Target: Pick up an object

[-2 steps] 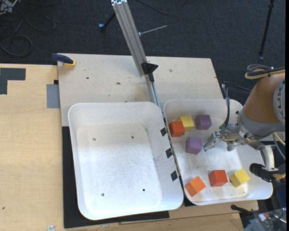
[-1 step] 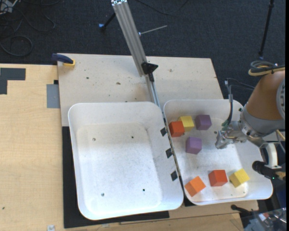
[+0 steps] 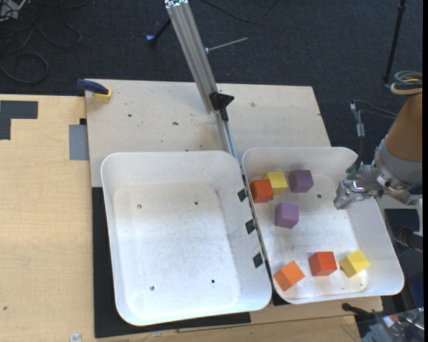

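Note:
The right bin [image 3: 374,223] holds several small cubes. A red cube [image 3: 262,189], a yellow cube [image 3: 277,182] and a purple cube [image 3: 301,180] sit in a row near its far left. Another purple cube [image 3: 287,214] lies just in front of them. Along the near side lie an orange cube [image 3: 290,274], a red cube [image 3: 322,263] and a yellow cube [image 3: 354,263]. My gripper [image 3: 346,193] hangs over the bin's right part, to the right of the purple cubes, with nothing seen between its fingers.
The left bin [image 3: 121,184] stands beside the right one, with black clips [image 3: 250,226] along their shared edge. A slanted aluminium post [image 3: 196,55] rises behind the bins. A blue-and-yellow clamp [image 3: 94,87] sits at the bench's far left corner.

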`<control>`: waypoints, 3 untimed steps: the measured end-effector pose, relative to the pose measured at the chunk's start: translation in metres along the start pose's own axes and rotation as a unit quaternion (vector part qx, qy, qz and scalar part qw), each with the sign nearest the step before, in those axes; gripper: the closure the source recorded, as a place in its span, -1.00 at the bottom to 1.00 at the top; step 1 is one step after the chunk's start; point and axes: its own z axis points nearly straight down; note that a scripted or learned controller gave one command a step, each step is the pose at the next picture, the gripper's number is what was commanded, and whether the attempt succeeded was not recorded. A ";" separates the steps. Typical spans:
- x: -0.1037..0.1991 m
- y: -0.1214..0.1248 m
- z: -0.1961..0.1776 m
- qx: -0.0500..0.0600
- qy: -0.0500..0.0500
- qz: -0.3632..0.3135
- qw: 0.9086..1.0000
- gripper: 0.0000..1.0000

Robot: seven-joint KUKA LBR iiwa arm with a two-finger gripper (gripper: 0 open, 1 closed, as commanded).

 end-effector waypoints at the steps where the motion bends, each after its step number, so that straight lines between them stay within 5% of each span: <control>1: -0.007 0.004 -0.045 0.000 0.000 -0.003 1.000 1.00; 2: -0.008 0.005 -0.095 -0.001 0.000 -0.005 1.000 1.00; 3: 0.044 0.009 -0.094 0.002 0.002 -0.007 1.000 1.00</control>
